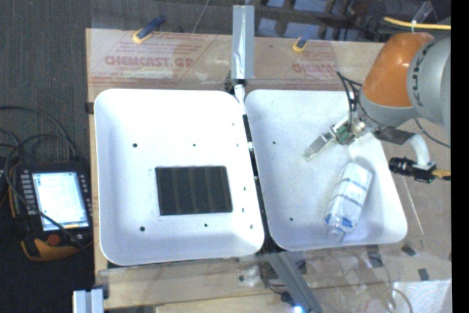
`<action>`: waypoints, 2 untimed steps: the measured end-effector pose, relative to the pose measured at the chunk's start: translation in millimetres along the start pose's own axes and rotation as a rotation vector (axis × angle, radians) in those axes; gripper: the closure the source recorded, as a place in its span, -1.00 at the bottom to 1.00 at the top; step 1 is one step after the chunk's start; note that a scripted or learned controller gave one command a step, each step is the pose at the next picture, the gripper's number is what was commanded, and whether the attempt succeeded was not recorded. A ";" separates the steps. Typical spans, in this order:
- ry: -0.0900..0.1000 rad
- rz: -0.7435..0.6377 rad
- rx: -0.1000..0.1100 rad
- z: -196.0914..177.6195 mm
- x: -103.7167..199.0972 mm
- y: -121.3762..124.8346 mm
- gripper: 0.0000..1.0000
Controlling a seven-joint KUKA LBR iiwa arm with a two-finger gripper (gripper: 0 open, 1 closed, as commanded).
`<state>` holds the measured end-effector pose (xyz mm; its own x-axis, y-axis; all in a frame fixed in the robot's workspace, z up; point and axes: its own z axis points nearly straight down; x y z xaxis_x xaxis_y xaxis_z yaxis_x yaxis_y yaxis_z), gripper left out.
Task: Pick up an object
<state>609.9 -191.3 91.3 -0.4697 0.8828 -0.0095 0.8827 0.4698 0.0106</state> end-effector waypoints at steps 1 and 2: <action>0.006 0.212 0.011 -62.1 -6.7 -55.4 -1.00; -0.022 0.111 -0.022 -9.0 34.2 -86.8 -1.00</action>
<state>517.1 -201.9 99.0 -0.3682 0.9293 -0.0293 0.9287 0.3691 0.0347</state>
